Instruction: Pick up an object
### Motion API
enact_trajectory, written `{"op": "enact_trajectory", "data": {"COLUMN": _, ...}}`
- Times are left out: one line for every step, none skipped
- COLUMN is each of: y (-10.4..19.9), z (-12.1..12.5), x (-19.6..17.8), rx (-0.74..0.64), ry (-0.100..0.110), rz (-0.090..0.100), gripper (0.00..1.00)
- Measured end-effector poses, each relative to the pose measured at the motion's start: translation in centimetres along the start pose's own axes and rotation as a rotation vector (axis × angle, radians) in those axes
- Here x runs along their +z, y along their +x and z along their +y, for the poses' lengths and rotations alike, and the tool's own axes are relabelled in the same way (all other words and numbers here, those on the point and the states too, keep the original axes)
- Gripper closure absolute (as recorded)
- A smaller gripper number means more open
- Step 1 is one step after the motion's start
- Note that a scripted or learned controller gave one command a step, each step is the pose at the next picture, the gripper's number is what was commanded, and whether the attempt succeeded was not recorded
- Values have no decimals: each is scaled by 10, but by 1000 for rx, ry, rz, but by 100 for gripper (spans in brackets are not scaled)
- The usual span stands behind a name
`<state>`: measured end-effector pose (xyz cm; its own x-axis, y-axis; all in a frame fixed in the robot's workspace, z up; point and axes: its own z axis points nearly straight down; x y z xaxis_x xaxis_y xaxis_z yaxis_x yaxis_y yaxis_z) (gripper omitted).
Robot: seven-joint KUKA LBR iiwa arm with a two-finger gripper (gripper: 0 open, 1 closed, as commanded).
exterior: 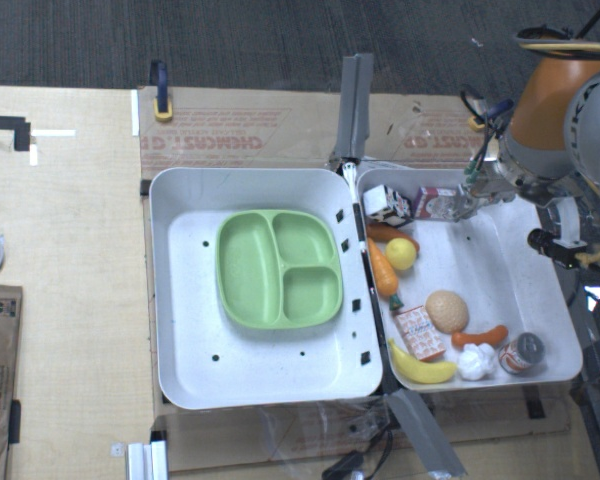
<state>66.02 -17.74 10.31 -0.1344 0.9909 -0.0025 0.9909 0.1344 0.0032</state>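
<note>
Progress: you have nothing lifted yet; the pick is all ahead | Tool: gripper (467,206) sits low at 12 o'clock of the right bin (540,268), beside a small packet (435,204); grip state can't be judged | Targets: lemon (401,254), carrot (382,270), banana (421,366) lie at 8–9 o'clock | Left bin: green divided plate (280,268).

The right bin (540,268) has bare floor through its middle and right side. Obstacles line its left wall: a lemon (401,254) and carrot (383,269). Along its near edge crowd a banana (421,367), bread roll (447,311) and can (522,353). A green divided plate (278,267) fills the left bin's (180,368) centre.
</note>
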Motion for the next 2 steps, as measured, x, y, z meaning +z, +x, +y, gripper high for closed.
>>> {"op": "enact_trajectory", "data": {"y": 17, "z": -30, "x": 11, "rx": -133, "ry": 3, "rz": 3, "gripper": 100}}
{"op": "enact_trajectory", "data": {"y": 17, "z": -21, "x": 10, "rx": -103, "ry": 1, "rz": 1, "gripper": 100}}
